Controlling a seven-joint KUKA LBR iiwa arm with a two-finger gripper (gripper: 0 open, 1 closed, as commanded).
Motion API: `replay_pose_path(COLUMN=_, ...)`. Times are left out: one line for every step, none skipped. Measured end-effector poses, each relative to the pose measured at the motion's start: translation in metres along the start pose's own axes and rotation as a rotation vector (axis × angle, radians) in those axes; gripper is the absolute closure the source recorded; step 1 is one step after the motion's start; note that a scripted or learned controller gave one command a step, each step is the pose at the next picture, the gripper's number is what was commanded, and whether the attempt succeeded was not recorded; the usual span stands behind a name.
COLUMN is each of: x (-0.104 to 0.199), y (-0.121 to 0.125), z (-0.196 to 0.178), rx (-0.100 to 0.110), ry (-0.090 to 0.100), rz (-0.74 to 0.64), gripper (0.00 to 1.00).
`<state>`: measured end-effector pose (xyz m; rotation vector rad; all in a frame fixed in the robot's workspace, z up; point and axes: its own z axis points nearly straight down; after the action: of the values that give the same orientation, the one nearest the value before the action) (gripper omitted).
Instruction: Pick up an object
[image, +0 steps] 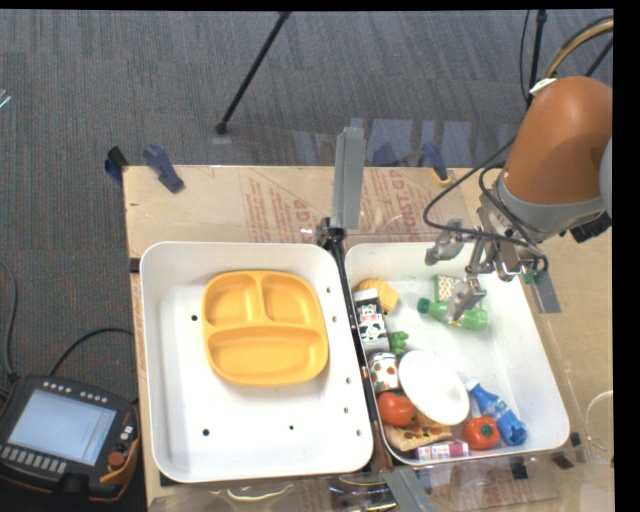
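Observation:
My gripper (467, 297) hangs low over the back of the right bin (522, 352), under the grey wrist and orange band. It is right at a green bottle (450, 311) that lies on its side on the bin floor, and it seems to touch the bottle's right end. The bottle rests on the floor and is not lifted. Other objects lie along the bin's left and front: a yellow item (383, 292), a cow-patterned box (369, 320), a small can (383, 371), a white round plate (434, 387), two red tomatoes (396, 408) and a blue toy (497, 408).
The left bin (160, 300) holds a yellow divided plate (266, 327). A grey upright post (347, 180) stands at the back between the bins. A control pendant (62, 432) lies on the floor at lower left. Bare floor shows at the right bin's right side.

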<state>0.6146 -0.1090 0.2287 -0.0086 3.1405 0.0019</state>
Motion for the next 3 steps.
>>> replay_pose_path(x=0.017, y=0.018, z=0.141, rx=0.000, ry=0.001, rz=0.045, gripper=0.00)
replay_pose_path(x=0.080, y=-0.014, z=0.142, rx=-0.001, ry=0.004, rz=0.109, gripper=0.00)
replay_pose_path(x=0.129, y=-0.001, z=0.134, rx=0.006, ry=-0.033, rz=0.132, gripper=0.00)
